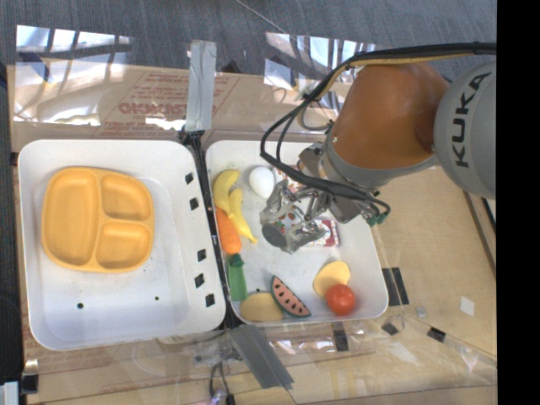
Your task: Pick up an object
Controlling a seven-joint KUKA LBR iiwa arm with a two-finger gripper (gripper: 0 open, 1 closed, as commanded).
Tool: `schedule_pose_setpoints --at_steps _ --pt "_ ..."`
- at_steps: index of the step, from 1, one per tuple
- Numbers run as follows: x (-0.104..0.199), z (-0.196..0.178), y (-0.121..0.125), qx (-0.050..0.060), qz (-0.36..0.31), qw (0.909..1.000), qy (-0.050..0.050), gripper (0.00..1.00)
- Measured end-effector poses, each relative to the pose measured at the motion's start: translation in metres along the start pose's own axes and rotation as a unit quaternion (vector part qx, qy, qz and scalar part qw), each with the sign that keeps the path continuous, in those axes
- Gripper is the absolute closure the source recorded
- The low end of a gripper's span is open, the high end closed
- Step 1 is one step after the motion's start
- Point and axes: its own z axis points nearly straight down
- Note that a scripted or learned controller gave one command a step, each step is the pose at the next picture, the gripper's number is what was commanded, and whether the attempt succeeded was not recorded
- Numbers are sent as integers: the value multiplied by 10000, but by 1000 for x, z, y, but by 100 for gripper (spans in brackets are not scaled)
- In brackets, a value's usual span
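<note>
Camera view: two white bins side by side on the bench, seen from above at a slant
Left bin (34, 251): holds a yellow divided tray (97, 218)
Right bin (371, 251): holds toy food
Along its left wall: banana (226, 194), carrot (229, 233) and a green piece (237, 278), far to near
Far side: white egg (261, 180) just right of the banana
Near side: watermelon slice (290, 298), tomato (341, 299), a yellow piece (332, 275)
Arm: reaches in from the right, orange band above the bin
Gripper (291, 226): low over the bin's middle, near a red-and-white item (325, 234)
Fingers: cannot tell whether apart or closed; nothing visibly between them
</note>
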Motion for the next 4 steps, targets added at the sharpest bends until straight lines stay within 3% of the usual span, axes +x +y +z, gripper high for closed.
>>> schedule_pose_setpoints --at_steps 1,2,3,4 --pt "-45 4 20 -1 -7 10000 -9 100" --pt "-102 -29 -52 12 -1690 9856 -16 100" --pt "-67 69 -82 -29 -4477 8942 8 100" --pt "-94 17 -99 18 -4537 8911 -14 100"
